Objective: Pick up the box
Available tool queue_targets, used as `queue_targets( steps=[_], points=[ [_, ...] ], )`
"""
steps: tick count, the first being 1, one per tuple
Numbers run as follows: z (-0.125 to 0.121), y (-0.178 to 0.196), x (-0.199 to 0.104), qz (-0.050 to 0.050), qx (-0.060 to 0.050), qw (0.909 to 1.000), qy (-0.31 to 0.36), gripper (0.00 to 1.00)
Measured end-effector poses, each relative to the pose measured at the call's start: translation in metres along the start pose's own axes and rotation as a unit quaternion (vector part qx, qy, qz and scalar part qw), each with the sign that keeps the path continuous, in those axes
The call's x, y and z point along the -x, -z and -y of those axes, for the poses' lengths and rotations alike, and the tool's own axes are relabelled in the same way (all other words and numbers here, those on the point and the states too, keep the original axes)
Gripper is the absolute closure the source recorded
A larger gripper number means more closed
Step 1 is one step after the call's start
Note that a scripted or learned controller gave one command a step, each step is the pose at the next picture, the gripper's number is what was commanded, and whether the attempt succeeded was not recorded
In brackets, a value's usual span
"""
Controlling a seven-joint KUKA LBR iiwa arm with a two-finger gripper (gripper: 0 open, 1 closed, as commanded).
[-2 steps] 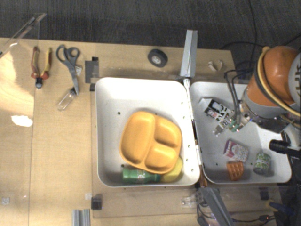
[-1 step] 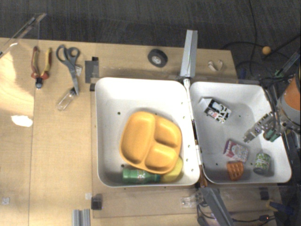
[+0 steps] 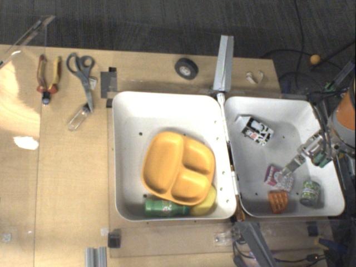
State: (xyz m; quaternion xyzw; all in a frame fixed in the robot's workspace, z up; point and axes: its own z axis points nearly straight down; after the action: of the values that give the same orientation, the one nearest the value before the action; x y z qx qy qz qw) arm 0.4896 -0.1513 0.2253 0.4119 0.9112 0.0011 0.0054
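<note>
Small pinkish box [image 3: 273, 176], perhaps touching claw [image 3: 287, 179].

The gripper [image 3: 287, 178] is hanging over the right bin [image 3: 289, 107], touching the box [image 3: 272, 176] near its front edge. A yellow tray [image 3: 179, 167] is lying in the left bin [image 3: 161, 107].

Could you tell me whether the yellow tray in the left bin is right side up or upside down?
Upside down: the yellow tray shows its bulging compartment undersides, tilted over a green bottle.
</note>
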Motion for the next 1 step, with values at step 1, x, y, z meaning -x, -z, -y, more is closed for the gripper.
queue_targets(
  steps=[1],
  points=[
    [-0.0671, -0.1367, 0.0295, 0.002, 0.002, 0.9997, -0.025, 0.0]
  ],
)
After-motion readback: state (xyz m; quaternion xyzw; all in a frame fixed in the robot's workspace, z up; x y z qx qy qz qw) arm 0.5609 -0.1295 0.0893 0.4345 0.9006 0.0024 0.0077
